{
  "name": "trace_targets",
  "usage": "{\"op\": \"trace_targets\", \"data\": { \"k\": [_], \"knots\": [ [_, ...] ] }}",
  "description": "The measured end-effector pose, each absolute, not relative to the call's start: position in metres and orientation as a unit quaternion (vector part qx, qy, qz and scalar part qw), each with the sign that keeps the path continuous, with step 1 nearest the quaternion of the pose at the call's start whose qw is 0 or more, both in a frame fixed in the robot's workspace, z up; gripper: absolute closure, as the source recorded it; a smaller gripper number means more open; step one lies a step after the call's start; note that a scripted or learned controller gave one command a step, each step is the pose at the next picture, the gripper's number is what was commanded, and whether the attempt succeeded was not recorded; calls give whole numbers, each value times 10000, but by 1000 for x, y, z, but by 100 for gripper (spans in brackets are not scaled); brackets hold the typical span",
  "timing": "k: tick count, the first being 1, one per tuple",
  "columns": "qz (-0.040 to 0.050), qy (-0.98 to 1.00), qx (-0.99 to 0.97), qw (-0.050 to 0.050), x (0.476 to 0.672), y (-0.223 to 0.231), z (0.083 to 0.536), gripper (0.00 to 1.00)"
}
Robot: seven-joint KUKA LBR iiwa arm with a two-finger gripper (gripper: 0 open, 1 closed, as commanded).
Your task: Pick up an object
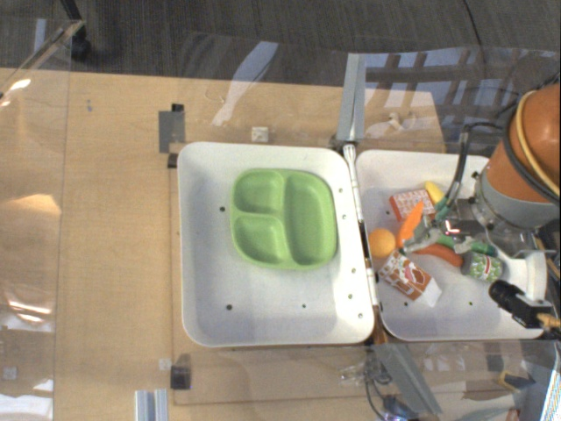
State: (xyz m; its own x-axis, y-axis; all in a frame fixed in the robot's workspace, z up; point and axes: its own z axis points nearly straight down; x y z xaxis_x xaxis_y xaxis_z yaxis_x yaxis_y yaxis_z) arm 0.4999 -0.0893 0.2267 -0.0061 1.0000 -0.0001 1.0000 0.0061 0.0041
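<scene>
The pincer (436, 232) hangs low over the right bin (456, 323), among an orange ball (381, 241), carrot (409, 224) and small carton (408, 278); its grip cannot be made out. The left bin (202, 261) holds a green divided plate (285, 217).

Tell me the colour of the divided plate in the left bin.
Light green: the three-compartment plastic plate is plain, with no pattern, seen clearly in the camera view.

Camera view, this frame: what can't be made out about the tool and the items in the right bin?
- Tool: finger state too small and cluttered to read.
- Carrot: partly covered by the tool.
- Green-capped item: identity unclear, blurred and small.
- Right bin: far side hidden under the arm.
</scene>
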Motion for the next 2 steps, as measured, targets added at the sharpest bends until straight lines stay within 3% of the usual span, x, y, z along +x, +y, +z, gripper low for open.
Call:
{"op": "trace_targets", "data": {
  "k": [1,2],
  "knots": [
    [35,6747,7380,40,539,-141,98,0],
    [63,6662,7457,92,601,-147,94,0]
  ]
}}
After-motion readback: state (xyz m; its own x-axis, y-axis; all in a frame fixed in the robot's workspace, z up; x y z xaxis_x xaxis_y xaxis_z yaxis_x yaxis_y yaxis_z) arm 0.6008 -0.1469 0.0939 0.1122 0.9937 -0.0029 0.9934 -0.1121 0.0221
